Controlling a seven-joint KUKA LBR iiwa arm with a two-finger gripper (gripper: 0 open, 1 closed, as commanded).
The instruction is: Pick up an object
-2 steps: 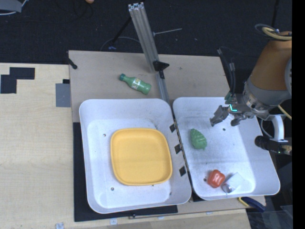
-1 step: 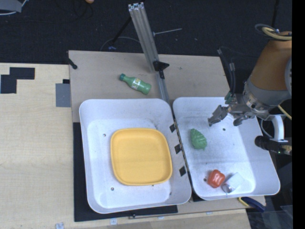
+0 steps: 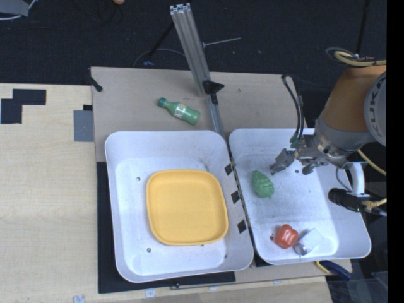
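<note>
At the near edge of the right bin (image 3: 353,248), a red object (image 3: 285,235) is seen, with a small clear or whitish item (image 3: 309,242) just beside it on its right; what that item is cannot be made out. Farther in, a green object (image 3: 262,184) lies on the floor of the same bin, close to the wall shared with the left bin (image 3: 120,169). A yellow square plate (image 3: 187,206) is set flat in the middle of the left bin.

The gripper (image 3: 297,163) is held over the right bin, to the right of the green object and apart from it. Its fingers appear to be spread, one pointing toward the green object, though the view is too coarse for certainty; nothing is seen between them. The arm (image 3: 353,106) is reached in from the right.

Beyond the bins, a green bottle (image 3: 179,110) is laid on its side on the brown board (image 3: 252,100), and a slanted metal rail (image 3: 192,40) rises behind it.
</note>
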